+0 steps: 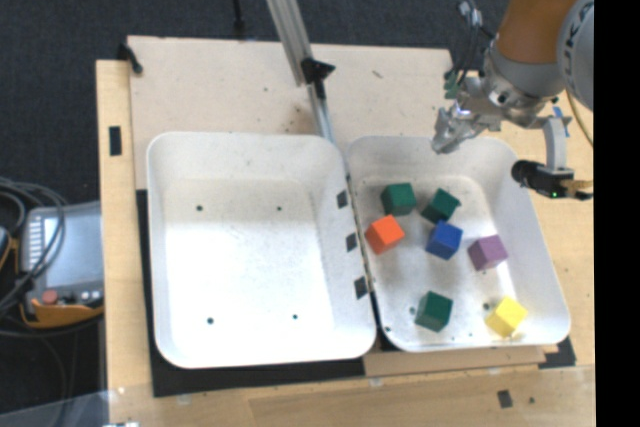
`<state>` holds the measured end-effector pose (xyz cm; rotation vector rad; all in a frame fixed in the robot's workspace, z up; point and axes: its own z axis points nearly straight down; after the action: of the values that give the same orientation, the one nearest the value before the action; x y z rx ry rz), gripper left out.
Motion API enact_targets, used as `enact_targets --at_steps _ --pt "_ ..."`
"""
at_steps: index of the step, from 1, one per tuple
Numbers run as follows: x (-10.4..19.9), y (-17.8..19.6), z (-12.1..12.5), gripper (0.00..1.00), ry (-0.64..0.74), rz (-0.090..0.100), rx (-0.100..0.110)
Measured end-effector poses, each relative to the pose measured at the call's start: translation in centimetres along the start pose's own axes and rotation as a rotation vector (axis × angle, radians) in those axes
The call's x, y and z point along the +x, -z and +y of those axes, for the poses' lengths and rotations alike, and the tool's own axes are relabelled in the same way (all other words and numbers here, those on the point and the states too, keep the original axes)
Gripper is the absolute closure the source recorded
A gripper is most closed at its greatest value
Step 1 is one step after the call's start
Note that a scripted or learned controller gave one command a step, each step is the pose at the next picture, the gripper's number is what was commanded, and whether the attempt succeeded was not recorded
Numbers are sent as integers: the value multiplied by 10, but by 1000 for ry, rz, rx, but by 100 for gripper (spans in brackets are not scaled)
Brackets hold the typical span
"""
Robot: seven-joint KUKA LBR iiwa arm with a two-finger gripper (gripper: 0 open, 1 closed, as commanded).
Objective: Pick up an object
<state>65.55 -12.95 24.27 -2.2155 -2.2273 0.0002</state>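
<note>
nearest the camera, at about 5 o'clock in the right bin (540,245), lies the yellow cube (507,316), close to the front rim, with a dark green cube (434,310) just beside it toward 7 o'clock. further in, around the bin's middle, the blue cube (445,240) sits between the orange cube (385,234) at 9 o'clock and the purple cube (487,252) at 3 o'clock. beyond those, two more green cubes (399,198) and (440,206) rest near each other toward 11 o'clock. all seven lie loose and apart, probably scattered so that a gripper can come down on any one without fouling a neighbour; any of them would serve as the object to pick.

the left bin (250,245) stands alongside, touching the right one along their shared edge, likely so a lifted cube need only travel a short way across.

furthest back, at 1 o'clock over the right bin's far rim, hangs the gripper (447,137), pointing down from the grey and orange arm (535,15). nothing is seen between its tips; whether they are spread or closed cannot be told from this slant. it sits raised above and well apart from the cubes, so the pick looks not yet begun.
</note>
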Motion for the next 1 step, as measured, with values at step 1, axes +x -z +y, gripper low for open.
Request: enact_targets --at_steps 1 --pt "61 3 0 100 2 1 0"
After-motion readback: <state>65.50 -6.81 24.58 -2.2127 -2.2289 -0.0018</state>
